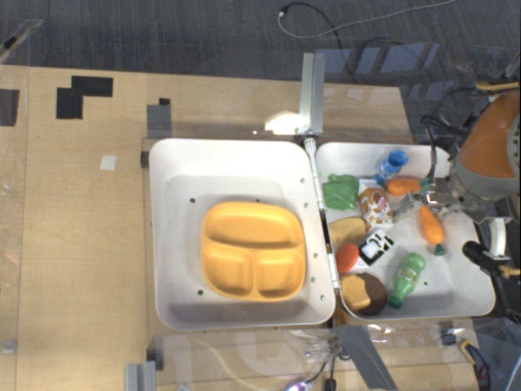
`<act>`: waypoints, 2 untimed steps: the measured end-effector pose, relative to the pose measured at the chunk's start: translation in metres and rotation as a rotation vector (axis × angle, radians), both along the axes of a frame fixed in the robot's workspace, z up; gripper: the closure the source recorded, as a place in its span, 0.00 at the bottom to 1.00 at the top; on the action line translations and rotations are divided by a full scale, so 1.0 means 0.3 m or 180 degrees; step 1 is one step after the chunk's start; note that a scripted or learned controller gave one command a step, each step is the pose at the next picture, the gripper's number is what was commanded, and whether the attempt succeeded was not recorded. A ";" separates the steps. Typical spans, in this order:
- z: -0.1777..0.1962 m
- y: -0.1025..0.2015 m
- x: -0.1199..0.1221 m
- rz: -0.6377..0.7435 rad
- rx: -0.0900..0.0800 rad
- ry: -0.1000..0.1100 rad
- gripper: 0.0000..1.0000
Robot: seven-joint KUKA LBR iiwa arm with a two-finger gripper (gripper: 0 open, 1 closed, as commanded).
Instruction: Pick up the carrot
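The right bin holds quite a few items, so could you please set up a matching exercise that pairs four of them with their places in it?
Things:
1. carrot
2. green bottle
3. blue bottle
4. green leafy toy

Places in the right bin:
A. at the far edge, near the middle
B. at the right, close to the gripper
C. far left corner, by the divider
D. near edge, right of the brown round item

Pairs: 1-B, 2-D, 3-A, 4-C
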State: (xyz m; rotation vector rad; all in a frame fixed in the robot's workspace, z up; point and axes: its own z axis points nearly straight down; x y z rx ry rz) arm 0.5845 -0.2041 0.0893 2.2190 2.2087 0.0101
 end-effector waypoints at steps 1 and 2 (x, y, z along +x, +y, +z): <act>0.041 0.006 0.009 0.0008 0.0004 -0.0018 1.00; 0.328 0.244 0.066 -0.0382 0.0012 0.0019 1.00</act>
